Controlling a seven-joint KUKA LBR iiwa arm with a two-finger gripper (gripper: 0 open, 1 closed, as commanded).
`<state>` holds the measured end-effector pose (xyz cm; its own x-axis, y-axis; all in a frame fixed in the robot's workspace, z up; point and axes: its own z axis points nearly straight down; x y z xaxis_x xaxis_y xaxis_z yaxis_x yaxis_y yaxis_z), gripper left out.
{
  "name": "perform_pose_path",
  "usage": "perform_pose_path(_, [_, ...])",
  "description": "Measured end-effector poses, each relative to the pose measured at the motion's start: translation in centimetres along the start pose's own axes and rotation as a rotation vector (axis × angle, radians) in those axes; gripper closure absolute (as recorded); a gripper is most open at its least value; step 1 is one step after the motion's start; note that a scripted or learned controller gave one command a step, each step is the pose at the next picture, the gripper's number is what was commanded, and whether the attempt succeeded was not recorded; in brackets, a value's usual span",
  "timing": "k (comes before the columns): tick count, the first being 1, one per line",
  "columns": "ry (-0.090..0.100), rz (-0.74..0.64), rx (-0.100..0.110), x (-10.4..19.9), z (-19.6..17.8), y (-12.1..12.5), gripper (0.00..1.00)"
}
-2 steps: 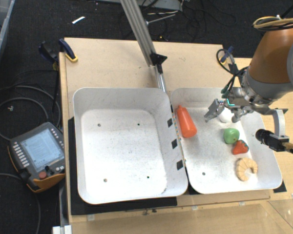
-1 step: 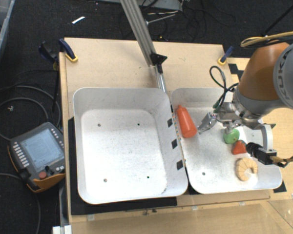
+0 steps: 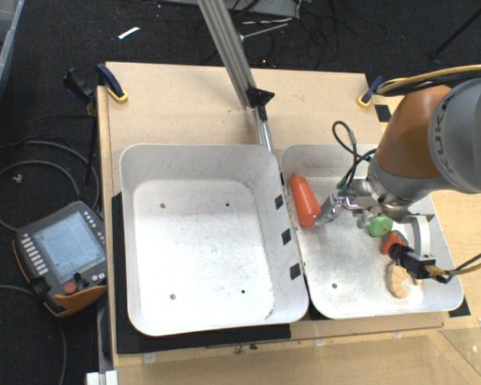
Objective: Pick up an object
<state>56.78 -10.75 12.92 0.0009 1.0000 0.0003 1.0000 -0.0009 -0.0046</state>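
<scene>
The arm (image 3: pixel 433 147) reaches in from the right over the right bin (image 3: pixel 433 299); the left bin (image 3: pixel 200 239) lies beside it, touching along the middle edge. In the right bin several small things lie: an orange object (image 3: pixel 305 200), long and rounded, at the bin's left side near the shared edge; a green object (image 3: pixel 379 226) just under the wrist; a small red piece (image 3: pixel 394 241) beside it; and a pale tan lump (image 3: pixel 399 281) nearer the bin's near right corner.

The orange object looks the likeliest target. Judging by its smooth, slightly glossy skin and toy-like shape, it is probably light and fairly stiff, perhaps a little slippery; it seems best taken across its narrow middle, with the fingers set either side of its long axis.

The gripper (image 3: pixel 330 212) sits low in the bin, just right of the orange object's near end, close enough that it may be touching. Nothing can be seen held between its parts, and how far it is open cannot be told from this slant.
</scene>
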Motion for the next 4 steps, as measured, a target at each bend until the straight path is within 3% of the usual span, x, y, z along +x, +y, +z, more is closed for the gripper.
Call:
perform_pose_path(1, [-0.001, 0.000, -0.005, 0.1, 3.5, 0.1, 0.00])
perform_pose_path(2, [0.000, 0.000, -0.006, 0.1, 2.4, 0.1, 1.00])
perform_pose_path(4, [-0.002, -0.003, -0.011, -0.7, -7.6, -0.1, 1.00])
